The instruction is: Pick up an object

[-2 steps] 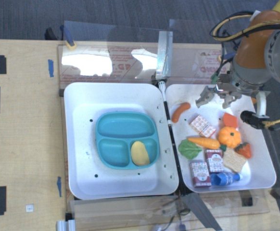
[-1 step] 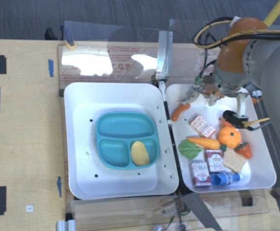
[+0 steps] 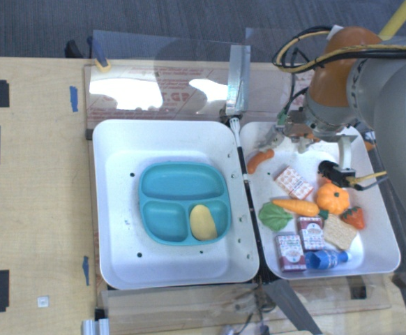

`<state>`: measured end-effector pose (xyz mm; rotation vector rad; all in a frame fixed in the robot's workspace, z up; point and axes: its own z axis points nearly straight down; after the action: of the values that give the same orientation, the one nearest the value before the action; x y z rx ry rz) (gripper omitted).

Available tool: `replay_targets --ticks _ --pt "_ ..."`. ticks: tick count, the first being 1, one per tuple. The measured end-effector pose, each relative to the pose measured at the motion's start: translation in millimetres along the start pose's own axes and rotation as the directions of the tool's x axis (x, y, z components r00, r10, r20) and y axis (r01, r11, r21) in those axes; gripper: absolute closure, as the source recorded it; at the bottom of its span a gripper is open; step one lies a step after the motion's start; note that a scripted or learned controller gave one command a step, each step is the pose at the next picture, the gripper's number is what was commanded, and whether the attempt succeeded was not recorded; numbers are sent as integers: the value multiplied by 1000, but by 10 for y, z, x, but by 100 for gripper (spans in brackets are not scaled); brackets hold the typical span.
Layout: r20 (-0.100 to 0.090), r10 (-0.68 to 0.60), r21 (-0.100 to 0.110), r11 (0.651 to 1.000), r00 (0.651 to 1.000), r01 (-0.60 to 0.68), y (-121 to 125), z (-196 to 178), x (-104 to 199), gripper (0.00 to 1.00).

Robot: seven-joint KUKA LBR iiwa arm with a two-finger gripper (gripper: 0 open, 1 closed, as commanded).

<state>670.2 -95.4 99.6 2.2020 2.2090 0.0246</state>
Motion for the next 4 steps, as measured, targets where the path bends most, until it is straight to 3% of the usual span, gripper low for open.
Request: replay_targets --ticks 1,2,3,4 --pt "0 -36 -2 999 999 36 45 2 7 0" --pt "-7 -98 24 995 995 98 -291 119 -105 0" --pt "-7 -118 21 993 993 118 -705 103 -39 0" --pt "-4 -116 15 993 993 116 -684 -12 -46 100"
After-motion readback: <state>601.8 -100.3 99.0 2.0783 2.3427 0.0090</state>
